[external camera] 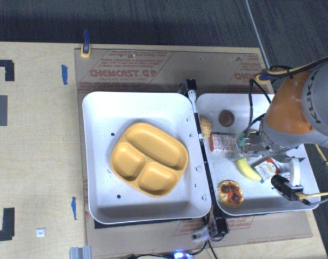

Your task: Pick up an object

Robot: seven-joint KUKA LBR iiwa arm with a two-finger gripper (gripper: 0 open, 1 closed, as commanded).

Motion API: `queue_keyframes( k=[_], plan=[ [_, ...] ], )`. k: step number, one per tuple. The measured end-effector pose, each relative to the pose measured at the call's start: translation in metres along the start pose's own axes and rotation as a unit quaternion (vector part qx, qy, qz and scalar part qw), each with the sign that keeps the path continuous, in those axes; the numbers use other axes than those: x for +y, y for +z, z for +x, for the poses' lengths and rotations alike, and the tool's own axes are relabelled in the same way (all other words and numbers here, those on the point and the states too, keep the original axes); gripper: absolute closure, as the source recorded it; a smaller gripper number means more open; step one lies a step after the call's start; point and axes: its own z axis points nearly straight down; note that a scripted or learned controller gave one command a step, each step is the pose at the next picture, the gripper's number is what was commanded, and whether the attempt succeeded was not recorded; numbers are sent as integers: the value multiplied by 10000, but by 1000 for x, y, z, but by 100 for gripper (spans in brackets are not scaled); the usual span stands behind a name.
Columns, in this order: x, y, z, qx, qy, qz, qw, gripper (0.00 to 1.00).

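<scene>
You're at the reach stage: the gripper [254,151] hangs low in the right bin [310,172], just above the banana [247,168], jaw state hidden, so next descend squarely and close.

The arm [293,112] reaches in from the right, bent down, wrist pointing left.

The arm [299,112] covers the end effector and part of the right bin [228,102], running off the right edge.

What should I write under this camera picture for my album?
Robot arm over the right bin; yellow tray in the left.
</scene>
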Motion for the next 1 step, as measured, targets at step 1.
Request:
queue_keyframes(
  k=[1],
  plan=[
    [-45, -88, 69, 16, -14, 29, 10000, 100]
  ],
)
